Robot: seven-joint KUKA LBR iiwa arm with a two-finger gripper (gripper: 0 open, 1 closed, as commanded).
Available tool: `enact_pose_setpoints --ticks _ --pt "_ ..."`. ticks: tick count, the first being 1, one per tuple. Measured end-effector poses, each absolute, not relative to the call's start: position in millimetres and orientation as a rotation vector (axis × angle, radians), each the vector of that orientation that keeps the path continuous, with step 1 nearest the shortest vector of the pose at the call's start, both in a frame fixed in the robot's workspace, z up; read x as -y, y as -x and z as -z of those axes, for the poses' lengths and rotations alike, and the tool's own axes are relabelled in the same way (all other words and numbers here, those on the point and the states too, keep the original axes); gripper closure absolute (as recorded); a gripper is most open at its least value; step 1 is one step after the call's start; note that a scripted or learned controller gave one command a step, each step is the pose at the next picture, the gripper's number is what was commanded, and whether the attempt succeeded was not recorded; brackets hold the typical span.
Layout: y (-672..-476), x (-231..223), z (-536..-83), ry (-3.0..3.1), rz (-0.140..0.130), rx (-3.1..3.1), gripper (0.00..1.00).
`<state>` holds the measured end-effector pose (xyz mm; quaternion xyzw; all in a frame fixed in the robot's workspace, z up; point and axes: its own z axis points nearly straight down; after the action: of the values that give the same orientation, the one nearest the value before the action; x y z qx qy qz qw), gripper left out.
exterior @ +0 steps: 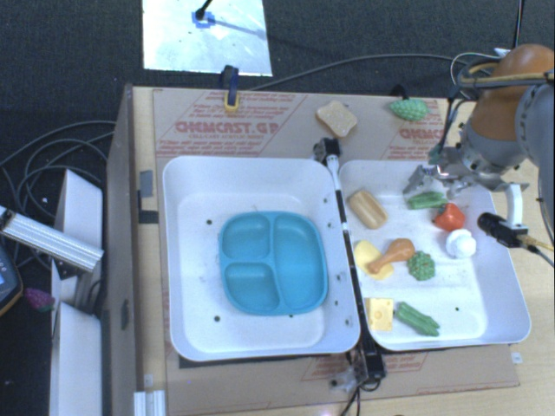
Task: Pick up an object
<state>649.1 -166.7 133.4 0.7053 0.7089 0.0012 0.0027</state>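
Bench holds 2 bins (pixel 260 176); arm's jaws (pixel 431 177), spread, hover over green bean (pixel 426 200).

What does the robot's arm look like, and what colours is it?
The arm is fat and rounded, grey with a big orange band near its wrist. Thin cables loop around the top of it. At its end sits a small silvery metal gripper with two thin fingers.

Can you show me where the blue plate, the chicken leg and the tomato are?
blue plate (pixel 273 263): camera view, on its middle divider.
chicken leg (pixel 392 255): camera view, on its meaty middle.
tomato (pixel 449 217): camera view, on its red top.
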Motion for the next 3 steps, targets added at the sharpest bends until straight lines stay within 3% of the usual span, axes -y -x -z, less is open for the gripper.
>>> enact_pose_setpoints --ticks 1,2,3 --pt "-668.6 182.1 -84.1 -2.215 0.0 -2.226 0.0" --pt "-670.3 182.1 -96.4 -2.207 -0.002 -2.226 1.0" --pt "-570.5 149.1 -142.7 -2.219 -0.002 -2.222 1.0"
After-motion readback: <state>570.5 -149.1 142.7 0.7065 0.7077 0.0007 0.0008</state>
